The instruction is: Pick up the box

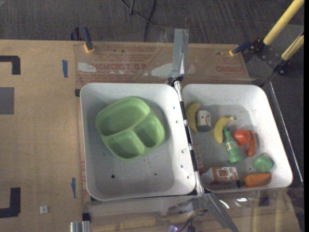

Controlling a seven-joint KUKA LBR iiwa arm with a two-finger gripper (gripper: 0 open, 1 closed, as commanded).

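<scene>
Lying flat at the right bin's (270, 100) near edge, box (222, 173) touching carrot (257, 179), bottle (232, 147) just behind

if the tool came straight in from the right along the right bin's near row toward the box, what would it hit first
Likely the carrot, lying just right of the box in that row, once past the bin's right wall. Height is unclear; a high pass might clear it.

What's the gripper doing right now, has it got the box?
Gripper: not in the camera view, so its state cannot be told. The box lies untouched at the near edge of the right bin, beside a carrot.
</scene>
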